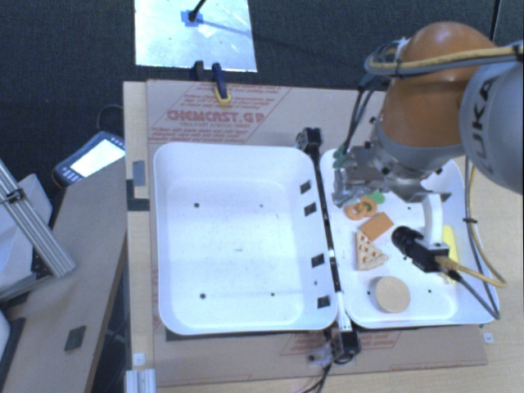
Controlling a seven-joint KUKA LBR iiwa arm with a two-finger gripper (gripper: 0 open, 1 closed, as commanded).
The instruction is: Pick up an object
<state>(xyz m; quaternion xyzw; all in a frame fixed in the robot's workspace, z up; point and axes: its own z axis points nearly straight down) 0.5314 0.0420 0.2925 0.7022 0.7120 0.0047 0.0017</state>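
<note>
My gripper (347, 183) hangs low over the far left part of the right bin (409, 318), under the grey and orange wrist. Just below it lie an orange ring-shaped piece (358, 211) and a small green piece (376, 196). Nearer the front are an orange square (377, 225), a pizza-slice toy (370, 253) and a tan round disc (391, 294). A yellow piece (449, 239) lies by the bin's right side, partly hidden by the arm. Nothing visibly sits in the gripper.
The left bin (176, 166) stands beside the right one, with a black clipped divider (321, 219) along their shared edge. A cardboard sheet (217, 113) lies under both bins. A metal plate (196, 23) sits at the back, and a handheld device (90, 160) at the left.
</note>
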